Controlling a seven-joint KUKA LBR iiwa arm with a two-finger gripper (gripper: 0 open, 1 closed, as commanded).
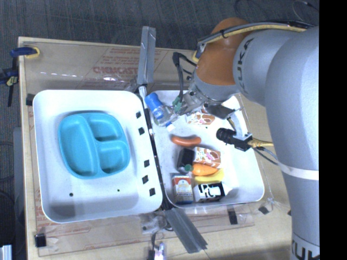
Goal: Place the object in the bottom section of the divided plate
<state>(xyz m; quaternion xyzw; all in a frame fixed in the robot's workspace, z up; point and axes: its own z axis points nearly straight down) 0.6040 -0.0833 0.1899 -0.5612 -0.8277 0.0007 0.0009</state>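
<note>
A blue divided plate [95, 144] lies in the left white bin [54, 199], with one long section on its left and two smaller ones on its right. The grey arm with the orange band reaches over the right bin [250, 184] from the right. Its gripper [180, 105] hangs low at that bin's top left corner, right beside a small clear bottle with a blue cap [156, 108]. The bottle lies tilted against the bin wall, and I cannot tell whether the gripper touches it.
The right bin also holds a brown sausage [186, 141], a black block [186, 157], a carrot [205, 169], a banana [211, 176], a printed packet [209, 156] and two small cartons [183, 187]. A grey divider bar [145, 58] stands between the bins.
</note>
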